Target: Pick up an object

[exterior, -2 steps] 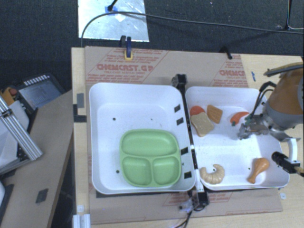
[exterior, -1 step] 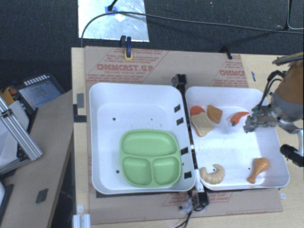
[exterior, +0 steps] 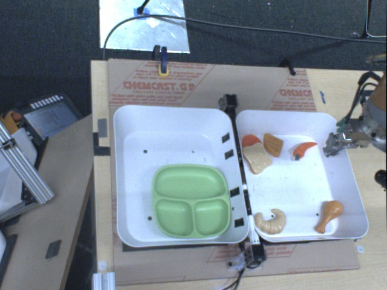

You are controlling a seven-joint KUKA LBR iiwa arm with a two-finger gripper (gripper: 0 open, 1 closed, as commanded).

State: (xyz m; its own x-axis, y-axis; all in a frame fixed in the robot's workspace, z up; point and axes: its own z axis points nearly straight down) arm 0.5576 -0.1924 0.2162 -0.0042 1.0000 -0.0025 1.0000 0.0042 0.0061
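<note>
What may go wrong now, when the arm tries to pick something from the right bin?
1. The end effector sits at the right bin's rim; descending here, it may hit the wall.
2. The bread slice, cracker and orange piece lie touching, so a grasp might push neighbours.
3. The drumstick lies near the corner, leaving little room.

Green tray (exterior: 191, 199), white bins (exterior: 130, 162), orange-red carrot (exterior: 304, 149), tan drumstick (exterior: 328, 214).
</note>
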